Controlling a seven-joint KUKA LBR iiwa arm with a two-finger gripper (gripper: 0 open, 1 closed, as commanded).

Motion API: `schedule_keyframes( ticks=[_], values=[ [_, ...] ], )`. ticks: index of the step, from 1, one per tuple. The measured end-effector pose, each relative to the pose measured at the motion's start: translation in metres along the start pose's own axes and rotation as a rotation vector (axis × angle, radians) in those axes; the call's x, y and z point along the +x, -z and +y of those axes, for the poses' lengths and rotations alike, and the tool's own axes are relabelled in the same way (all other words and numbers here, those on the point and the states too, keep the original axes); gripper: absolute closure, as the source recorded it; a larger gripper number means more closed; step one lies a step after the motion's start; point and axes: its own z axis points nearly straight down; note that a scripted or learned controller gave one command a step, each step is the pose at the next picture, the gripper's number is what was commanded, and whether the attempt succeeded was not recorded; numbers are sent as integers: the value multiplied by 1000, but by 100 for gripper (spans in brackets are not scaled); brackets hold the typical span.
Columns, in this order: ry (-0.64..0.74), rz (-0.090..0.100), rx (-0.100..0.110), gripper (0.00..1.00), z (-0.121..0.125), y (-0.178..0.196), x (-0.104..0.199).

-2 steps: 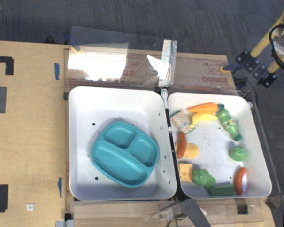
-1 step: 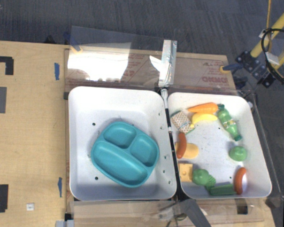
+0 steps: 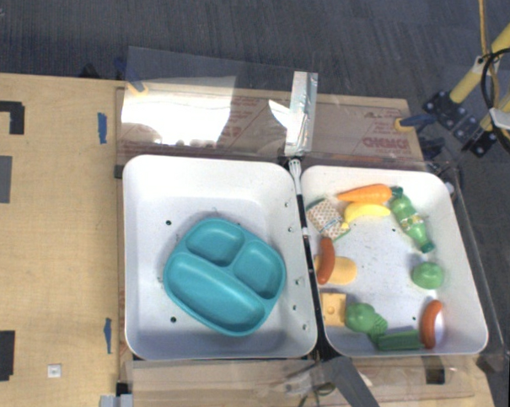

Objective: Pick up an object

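The right white bin [image 3: 468, 250] holds several toy foods. An orange carrot [image 3: 365, 194] and a yellow banana [image 3: 367, 212] lie at its back, with a green bottle [image 3: 410, 220] beside them. A patterned packet [image 3: 325, 216] sits at the back left. A hot dog [image 3: 326, 260] and a yellow piece [image 3: 343, 269] lie by the left wall. A green apple [image 3: 427, 274] sits on the right. A cheese wedge [image 3: 333, 309], a green pepper [image 3: 365, 318], a green cucumber [image 3: 398, 339] and a red-and-white piece [image 3: 433, 323] line the front.
The left white bin [image 3: 145, 202] holds a teal divided plate [image 3: 225, 276]. A clear plastic sheet and a taped upright divider [image 3: 300, 116] stand behind the bins. Yellow and black equipment [image 3: 479, 99] sits at the upper right. Wooden bench surface [image 3: 42, 248] spreads to the left.
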Motion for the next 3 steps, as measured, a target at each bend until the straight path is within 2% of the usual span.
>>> schedule_keyframes(
  ticks=[1,2,3],
  values=[
    [469,-4,-6,100,4,-3,-18],
    [817,-2,-3,100,-5,16,-17],
    [1120,-5,-3,100,0,14,0]
  ],
)
